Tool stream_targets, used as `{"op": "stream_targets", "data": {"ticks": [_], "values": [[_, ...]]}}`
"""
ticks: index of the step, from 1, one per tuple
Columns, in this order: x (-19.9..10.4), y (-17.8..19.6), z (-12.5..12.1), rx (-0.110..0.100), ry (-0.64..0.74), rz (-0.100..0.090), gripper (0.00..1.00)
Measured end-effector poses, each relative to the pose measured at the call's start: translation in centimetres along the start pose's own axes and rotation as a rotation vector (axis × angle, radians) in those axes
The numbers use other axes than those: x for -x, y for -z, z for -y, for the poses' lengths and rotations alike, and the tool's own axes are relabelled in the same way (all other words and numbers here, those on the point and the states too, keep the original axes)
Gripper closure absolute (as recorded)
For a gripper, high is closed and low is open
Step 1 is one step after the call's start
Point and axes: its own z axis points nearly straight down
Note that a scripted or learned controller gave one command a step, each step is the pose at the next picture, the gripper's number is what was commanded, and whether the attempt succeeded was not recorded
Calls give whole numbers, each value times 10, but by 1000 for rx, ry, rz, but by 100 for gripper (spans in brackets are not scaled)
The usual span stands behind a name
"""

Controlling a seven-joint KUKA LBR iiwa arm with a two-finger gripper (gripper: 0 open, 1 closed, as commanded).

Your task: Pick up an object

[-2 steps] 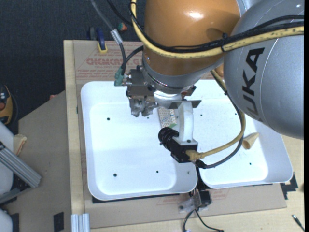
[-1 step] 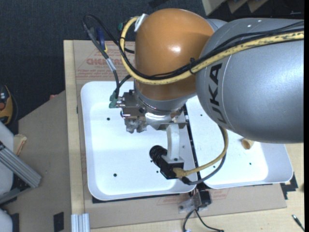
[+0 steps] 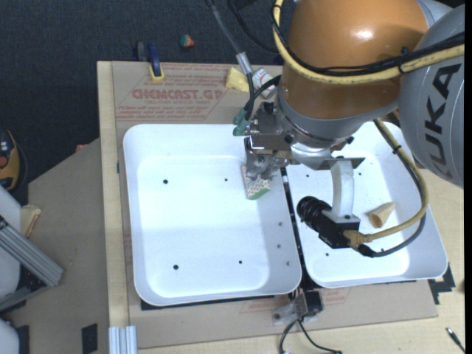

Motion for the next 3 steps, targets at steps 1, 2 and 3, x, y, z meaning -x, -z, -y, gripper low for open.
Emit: {"op": "stream_targets", "data": {"ticks": [1, 2, 3], "values": [[-76, -23, 3, -10, 14, 0, 100], [-71, 12, 1, -3, 8, -1, 100], [-71, -65, 3, -16, 6, 5, 100]]}}
